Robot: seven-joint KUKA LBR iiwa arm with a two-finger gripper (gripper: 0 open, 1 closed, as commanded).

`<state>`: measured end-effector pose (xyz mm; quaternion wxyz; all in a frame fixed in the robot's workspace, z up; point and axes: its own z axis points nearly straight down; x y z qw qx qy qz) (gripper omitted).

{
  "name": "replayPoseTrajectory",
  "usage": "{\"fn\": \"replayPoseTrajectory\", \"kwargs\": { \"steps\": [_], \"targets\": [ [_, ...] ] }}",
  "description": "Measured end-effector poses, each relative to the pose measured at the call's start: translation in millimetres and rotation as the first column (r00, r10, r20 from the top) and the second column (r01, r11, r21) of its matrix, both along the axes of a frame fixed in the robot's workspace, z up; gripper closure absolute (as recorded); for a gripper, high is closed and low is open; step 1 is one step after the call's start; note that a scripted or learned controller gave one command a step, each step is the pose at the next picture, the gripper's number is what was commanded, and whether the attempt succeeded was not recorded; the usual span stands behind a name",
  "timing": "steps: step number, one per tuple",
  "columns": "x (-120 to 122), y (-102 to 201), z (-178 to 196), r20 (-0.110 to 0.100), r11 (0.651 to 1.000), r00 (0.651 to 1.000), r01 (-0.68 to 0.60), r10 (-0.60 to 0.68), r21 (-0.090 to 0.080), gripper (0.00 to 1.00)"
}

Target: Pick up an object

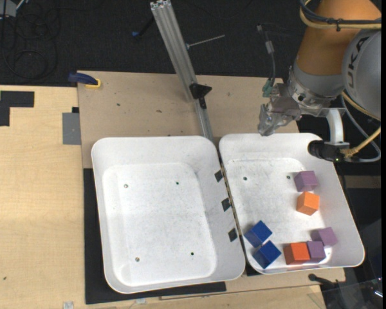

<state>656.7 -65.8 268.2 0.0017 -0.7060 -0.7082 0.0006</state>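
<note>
two shallow white bins sit side by side on a wooden bench. the left bin (pixel 157 217) is bare white. the right bin (pixel 270 172) holds small blocks along its near and right sides: two blue cubes (pixel 262 243), a red block (pixel 298 252), an orange cube (pixel 308 203) and three purple cubes (pixel 306 180). the gripper (pixel 268 129) hangs over the right bin's far rim, well apart from every block, gripping nothing; whether it is apart or together cannot be told.
</note>
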Motion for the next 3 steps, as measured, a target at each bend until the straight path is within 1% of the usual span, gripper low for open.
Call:
{"fn": "replayPoseTrajectory", "kwargs": {
  "steps": [1, 2, 3],
  "targets": [
    [-3.7, 45.8, -2.3, -0.001, 1.000, 1.000, 0.000, 0.000, 0.000, 1.00],
    [-1.9, 104.3, -10.1, -0.002, 1.000, 1.000, -0.002, 0.002, 0.000, 1.00],
    [-13.3, 160.9, -22.3, -0.002, 1.000, 1.000, -0.002, 0.002, 0.000, 1.00]
  ]
}}
